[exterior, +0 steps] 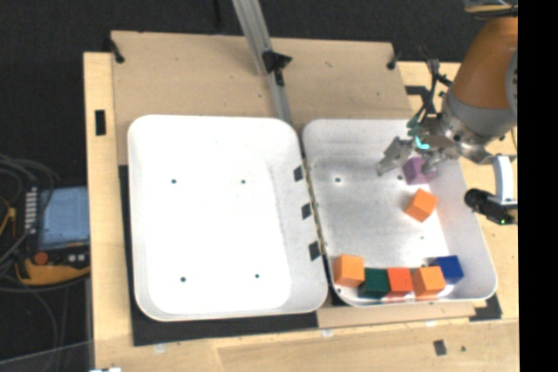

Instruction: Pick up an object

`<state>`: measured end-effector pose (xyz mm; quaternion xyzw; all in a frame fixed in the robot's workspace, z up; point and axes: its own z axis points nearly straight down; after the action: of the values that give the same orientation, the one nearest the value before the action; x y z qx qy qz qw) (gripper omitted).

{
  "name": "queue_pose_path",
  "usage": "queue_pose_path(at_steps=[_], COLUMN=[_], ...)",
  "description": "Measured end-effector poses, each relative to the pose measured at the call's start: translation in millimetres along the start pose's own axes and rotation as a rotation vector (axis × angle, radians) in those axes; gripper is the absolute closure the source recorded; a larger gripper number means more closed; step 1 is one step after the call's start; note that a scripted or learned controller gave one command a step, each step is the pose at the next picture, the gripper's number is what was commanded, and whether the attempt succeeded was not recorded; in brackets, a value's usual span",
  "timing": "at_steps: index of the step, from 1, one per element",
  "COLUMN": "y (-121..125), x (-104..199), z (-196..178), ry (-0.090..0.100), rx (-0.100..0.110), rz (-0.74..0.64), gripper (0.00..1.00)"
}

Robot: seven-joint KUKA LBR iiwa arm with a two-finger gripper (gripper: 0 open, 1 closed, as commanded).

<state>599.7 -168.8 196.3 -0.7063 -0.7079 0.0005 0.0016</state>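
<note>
Currently the gripper (410, 154) is hanging over the upper part of the right bin (349, 144), fingers spread open with nothing between them. A purple block (419, 170) is lying just beside the fingertips, touching or nearly so; contact unclear. An orange block (420, 205) is sitting tilted, slightly below it, apart from the rest. Along the bin's near wall a row is lining up: orange cube (350, 269), green cube (376, 282), two more orange cubes (400, 280) (429, 280), blue cube (448, 267). The left bin (148, 213) is lying alongside.
</note>
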Motion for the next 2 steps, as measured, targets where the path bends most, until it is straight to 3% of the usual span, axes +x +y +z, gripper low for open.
queue_pose_path(at_steps=[1,2], y=[1,-8], x=[0,3], z=[-2,46], ry=[-0.001,-0.003], rx=[-0.004,0.001], rz=[-0.001,0.003], gripper=[0.0,0.0])
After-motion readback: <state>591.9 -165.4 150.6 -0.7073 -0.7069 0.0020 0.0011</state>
